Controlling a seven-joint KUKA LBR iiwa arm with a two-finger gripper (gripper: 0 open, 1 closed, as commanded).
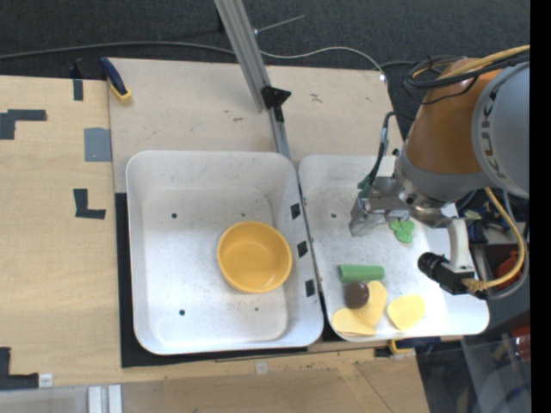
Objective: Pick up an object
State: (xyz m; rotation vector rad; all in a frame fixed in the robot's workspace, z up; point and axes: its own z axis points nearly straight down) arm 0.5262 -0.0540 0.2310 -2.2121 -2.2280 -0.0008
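My gripper (372, 218) hangs low over the middle of the right bin (320, 198), under the grey and orange arm. A small green piece (401, 229) lies just right of it, partly covered by the wrist. In front of the gripper rests a green block (361, 273). A brown round object (356, 295) sits on a yellow piece (368, 311), and a second yellow piece (405, 311) lies to its right. A yellow bowl (253, 256) stands in the left bin (168, 198).
A slanted metal pole (245, 46) crosses the back of the bench and ends at the divide between the bins. A black cable and connector (441, 271) hang off the arm over the right bin's right edge. A blue and yellow tool (114, 78) lies at the back left.
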